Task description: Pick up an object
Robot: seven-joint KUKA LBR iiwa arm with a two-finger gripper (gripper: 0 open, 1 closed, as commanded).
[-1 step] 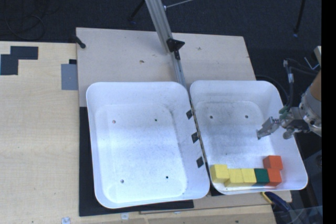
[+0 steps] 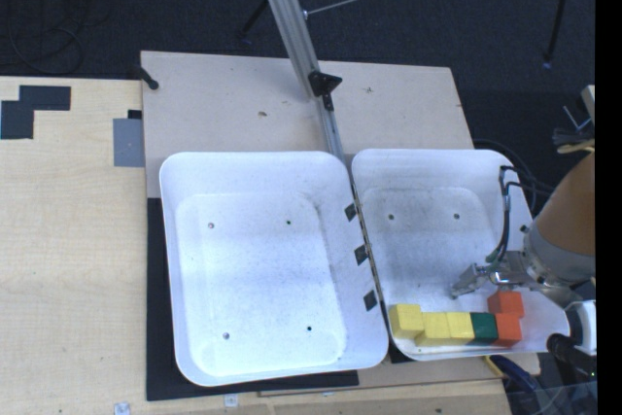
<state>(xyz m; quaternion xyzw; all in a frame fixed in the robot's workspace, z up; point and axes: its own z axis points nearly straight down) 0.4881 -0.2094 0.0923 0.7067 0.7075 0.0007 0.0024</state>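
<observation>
We see the claw (image 2: 469,282) in the right bin (image 2: 428,172), fingers spread, gripping nothing. Block row (image 2: 455,325) lies just nearer us, long axis left-right.

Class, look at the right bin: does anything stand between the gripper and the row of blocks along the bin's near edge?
Nothing visible does. The gripper hovers over bare floor of the right bin, just above the row: yellow blocks, a green block and orange blocks. Only open bin floor lies between them.
</observation>
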